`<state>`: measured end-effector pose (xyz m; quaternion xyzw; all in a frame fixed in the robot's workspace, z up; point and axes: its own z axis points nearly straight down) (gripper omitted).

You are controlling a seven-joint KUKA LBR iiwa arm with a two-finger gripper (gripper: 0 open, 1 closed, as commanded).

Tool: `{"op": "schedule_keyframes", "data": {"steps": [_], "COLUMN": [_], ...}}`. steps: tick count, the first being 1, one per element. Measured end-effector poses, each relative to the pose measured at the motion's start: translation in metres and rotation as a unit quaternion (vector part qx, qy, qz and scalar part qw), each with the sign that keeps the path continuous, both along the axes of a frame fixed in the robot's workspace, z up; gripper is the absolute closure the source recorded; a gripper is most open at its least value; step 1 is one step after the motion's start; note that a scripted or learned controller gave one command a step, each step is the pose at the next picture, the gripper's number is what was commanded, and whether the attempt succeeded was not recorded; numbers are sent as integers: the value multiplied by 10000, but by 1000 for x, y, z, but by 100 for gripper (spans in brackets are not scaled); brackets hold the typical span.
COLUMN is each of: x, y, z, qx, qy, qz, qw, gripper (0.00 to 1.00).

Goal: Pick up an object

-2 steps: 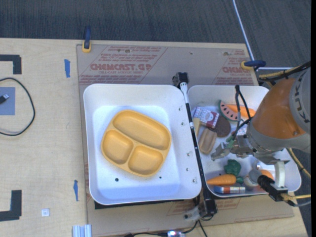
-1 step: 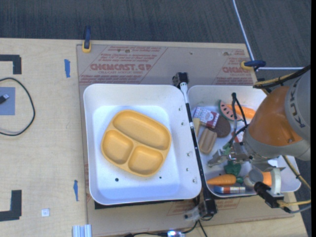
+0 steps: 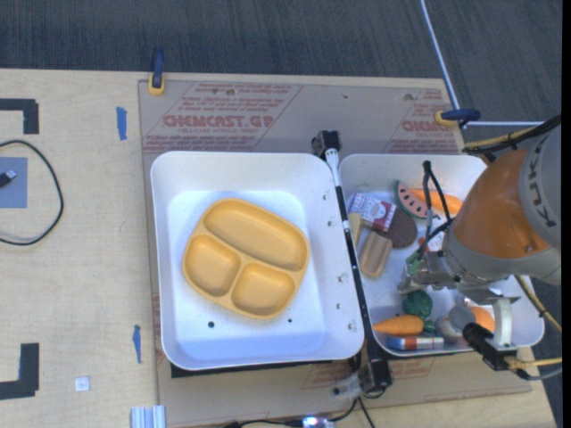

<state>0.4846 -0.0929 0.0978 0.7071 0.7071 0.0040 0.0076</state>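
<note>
Camera view puts the gripper (image 3: 426, 285), its opening impossible to judge, seemingly right over a green toy (image 3: 416, 305), with an orange carrot (image 3: 399, 325) lying crosswise just below it.

Two white bins (image 3: 178, 266) sit side by side. One yellow divided tray (image 3: 245, 257) has three compartments. The other bin (image 3: 375, 172) holds one watermelon slice (image 3: 409, 196), one carrot (image 3: 399, 325), and further small items too jumbled to count.
</note>
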Motion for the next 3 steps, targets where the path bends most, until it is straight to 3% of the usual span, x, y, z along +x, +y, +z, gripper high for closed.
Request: {"op": "schedule_keyframes", "data": {"steps": [1,2,3], "x": [120,120,120], "y": [85,84,84], "z": [88,87,87], "qx": [29,24,24], "qy": [69,83,83], "qz": [16,6,6], "qw": [10000,10000,10000], "gripper": [100,0,0]}}
